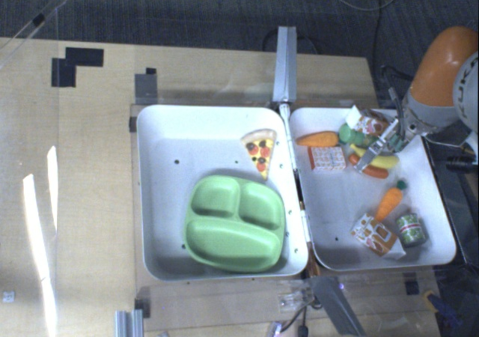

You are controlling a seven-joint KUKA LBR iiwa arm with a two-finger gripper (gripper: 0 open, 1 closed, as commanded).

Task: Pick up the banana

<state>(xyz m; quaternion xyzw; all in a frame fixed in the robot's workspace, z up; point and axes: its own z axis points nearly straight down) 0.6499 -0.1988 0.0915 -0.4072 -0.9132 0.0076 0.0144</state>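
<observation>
While the arm reaches in from the right, its gripper sits low over the far part of the right bin, fingers slightly parted about the banana, which lies between them on the bin floor beside a green toy. Right bin also holds: large carrot, small carrot, red-and-white carton, green can, patterned box. Left bin: green divided plate, pizza slice.
</observation>
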